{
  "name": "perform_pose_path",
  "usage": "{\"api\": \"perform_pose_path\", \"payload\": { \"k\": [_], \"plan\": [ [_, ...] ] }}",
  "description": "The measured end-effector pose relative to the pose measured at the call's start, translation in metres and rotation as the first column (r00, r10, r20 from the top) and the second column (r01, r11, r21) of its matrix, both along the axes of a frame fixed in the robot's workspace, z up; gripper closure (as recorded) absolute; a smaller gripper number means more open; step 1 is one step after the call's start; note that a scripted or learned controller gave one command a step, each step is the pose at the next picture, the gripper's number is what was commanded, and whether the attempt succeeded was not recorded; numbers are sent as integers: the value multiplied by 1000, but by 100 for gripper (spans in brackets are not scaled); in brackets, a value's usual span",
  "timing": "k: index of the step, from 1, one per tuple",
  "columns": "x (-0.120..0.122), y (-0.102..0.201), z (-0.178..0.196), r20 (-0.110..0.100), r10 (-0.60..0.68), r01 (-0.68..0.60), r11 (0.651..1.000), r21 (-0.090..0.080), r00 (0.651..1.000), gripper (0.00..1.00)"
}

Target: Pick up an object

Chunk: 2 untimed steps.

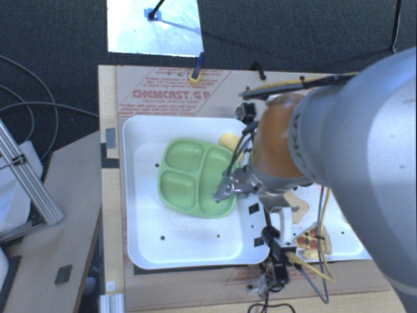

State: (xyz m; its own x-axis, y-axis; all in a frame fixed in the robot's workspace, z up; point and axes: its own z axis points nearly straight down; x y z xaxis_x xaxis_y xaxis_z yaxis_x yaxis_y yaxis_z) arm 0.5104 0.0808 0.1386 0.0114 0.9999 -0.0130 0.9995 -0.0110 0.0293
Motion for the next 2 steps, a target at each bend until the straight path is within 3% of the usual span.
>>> {"api": "perform_pose_path", "payload": {
  "k": [1,2],
  "plan": [
    [19,7,-9,12,2,-2,1000,-7,1000,0],
    [18,0,150,-12,15,-15,1000,16,1000,0]
  ]
}}
